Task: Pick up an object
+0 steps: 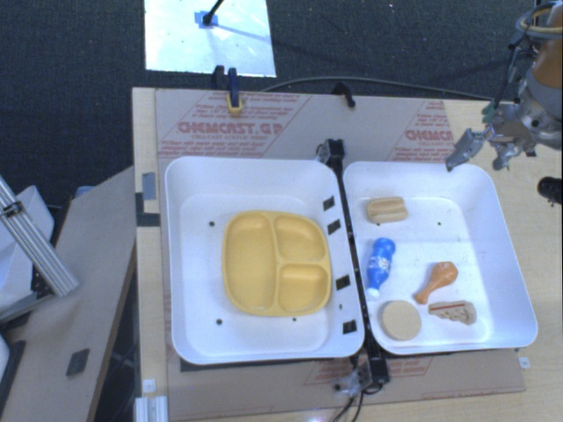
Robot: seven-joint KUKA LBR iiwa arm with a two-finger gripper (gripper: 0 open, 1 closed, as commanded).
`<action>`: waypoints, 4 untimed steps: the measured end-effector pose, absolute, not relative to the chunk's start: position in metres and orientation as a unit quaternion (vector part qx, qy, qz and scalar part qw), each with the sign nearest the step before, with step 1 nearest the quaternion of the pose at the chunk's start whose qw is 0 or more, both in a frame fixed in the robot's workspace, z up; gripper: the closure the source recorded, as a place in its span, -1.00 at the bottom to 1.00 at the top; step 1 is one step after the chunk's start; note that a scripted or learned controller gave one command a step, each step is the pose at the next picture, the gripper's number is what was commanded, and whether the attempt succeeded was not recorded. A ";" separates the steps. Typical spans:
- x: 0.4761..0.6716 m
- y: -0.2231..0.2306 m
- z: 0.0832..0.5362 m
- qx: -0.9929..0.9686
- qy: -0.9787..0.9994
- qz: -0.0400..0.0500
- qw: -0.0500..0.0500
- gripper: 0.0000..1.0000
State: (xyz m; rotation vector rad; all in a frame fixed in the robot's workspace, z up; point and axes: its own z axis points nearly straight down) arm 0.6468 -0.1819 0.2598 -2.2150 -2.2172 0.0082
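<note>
Over in the right bin (501,227) you've got five small things to pick from. Closest to the tool is a hot dog bun (386,209), lying with its long axis roughly left-right near the bin's far wall. Below it sits a blue bottle (380,263), long axis running near-to-far with a slight tilt, hugging the divider between the bins. A toy drumstick (437,280) lies on a diagonal, fat end up toward the right, thin end pointing down-left. Just beside its thin end you'll see a round cracker (400,320), and a wedge-shaped slice (454,312) lies flat near the front right.

Your tool (482,148) hangs above the table just past the right bin's far right corner, well apart from every item; its two fingers look spread, with nothing between them.

Left bin (198,192) holds a yellow divided plate (276,262). Both bins sit on a clear sheet with red lettering over the wooden table (106,236), dark carpet behind.
</note>
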 end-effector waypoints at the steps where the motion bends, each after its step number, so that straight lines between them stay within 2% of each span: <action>1: 0.649 -0.181 0.267 -0.706 -0.708 -0.001 -0.001 -1.00; 3: 0.653 -0.195 0.161 -0.707 -0.708 0.001 0.000 -1.00; 4: 0.646 -0.198 0.103 -0.707 -0.708 0.000 0.000 -1.00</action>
